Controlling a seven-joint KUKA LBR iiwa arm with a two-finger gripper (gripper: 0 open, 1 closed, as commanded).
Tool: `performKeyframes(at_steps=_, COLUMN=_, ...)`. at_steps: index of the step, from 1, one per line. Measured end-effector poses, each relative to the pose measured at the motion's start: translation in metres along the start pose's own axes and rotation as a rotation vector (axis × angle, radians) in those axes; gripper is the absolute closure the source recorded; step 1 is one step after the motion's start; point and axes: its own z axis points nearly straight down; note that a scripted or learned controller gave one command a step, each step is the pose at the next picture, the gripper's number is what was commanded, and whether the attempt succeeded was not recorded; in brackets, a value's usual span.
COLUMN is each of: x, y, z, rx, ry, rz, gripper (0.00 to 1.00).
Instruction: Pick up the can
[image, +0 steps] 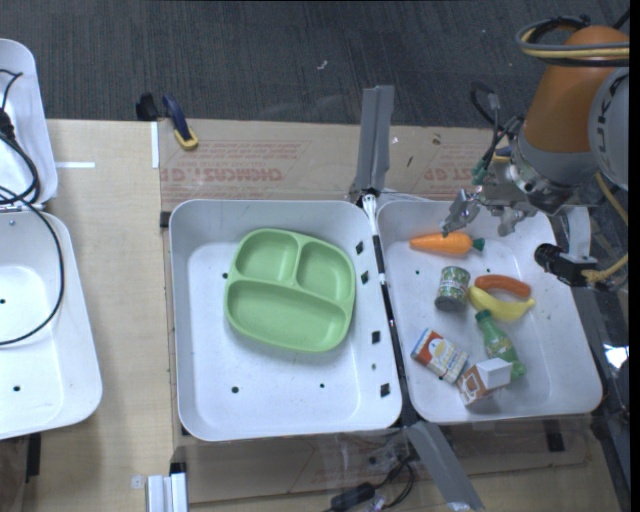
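Approach step in hand. The can (453, 288) lies in the right bin (570, 390), just below the carrot (441, 243). The claw (468, 208) hovers above the carrot, holding nothing; its opening cannot be told. Next move should carry it past the carrot, down onto the can.

The arm (585, 95) is grey with a broad orange band above the metal fingers (466, 211); black and yellow cables loop over it.

Your can (453, 288) sits mid right bin (570, 385); carrot (441, 243) at twelve o'clock, banana (500, 303) at three.
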Motion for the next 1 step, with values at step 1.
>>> performKeyframes(at_steps=1, x=-0.0009, y=-0.0376, z=0.1129, rx=-0.002, ry=0.000, rz=0.032, gripper=0.00)
